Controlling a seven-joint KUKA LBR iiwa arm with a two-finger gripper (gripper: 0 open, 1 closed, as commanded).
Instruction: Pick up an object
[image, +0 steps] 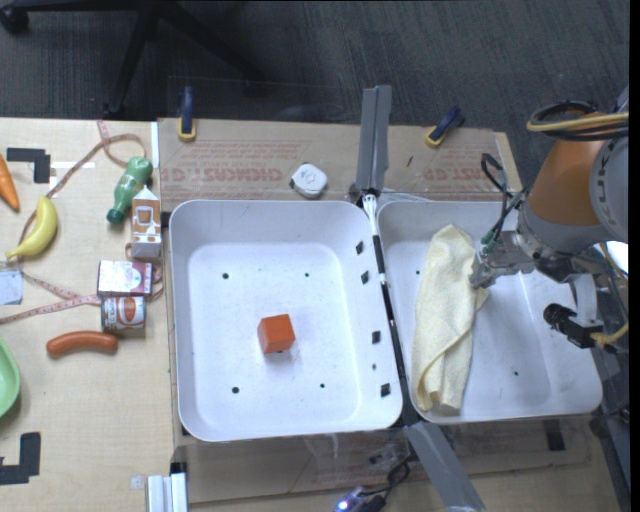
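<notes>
Two shallow white bins sit side by side on the surface. The left bin (190, 300) holds one orange-red cube (276, 333), resting flat on the floor a little below and left of the bin's centre, clear of every wall.

The right bin (530, 390) holds a pale yellow cloth (445, 315), crumpled into a long strip running from the upper middle of the bin down toward its front edge, close to the divider side.

The arm (570, 190), grey with its orange band, comes in from the right over the right bin. End effector (484, 272) sits low at the cloth's upper right edge, touching or nearly touching the fabric. Fingers are small and dark against the cloth here; cannot tell whether they are spread or closed, and no fabric is visibly lifted between them.

Left of the bins, loose items lie on the bare surface: a banana (36, 230), a carrot (8, 185) at the far edge, a green bottle (130, 187), a small carton (146, 227), a can (124, 313) on its side, a sausage (82, 344), and part of a green plate (6, 378). A measuring tape (310, 180) rests on the cardboard behind the left bin, with clamps (186, 118) at the cardboard's back edge
</notes>
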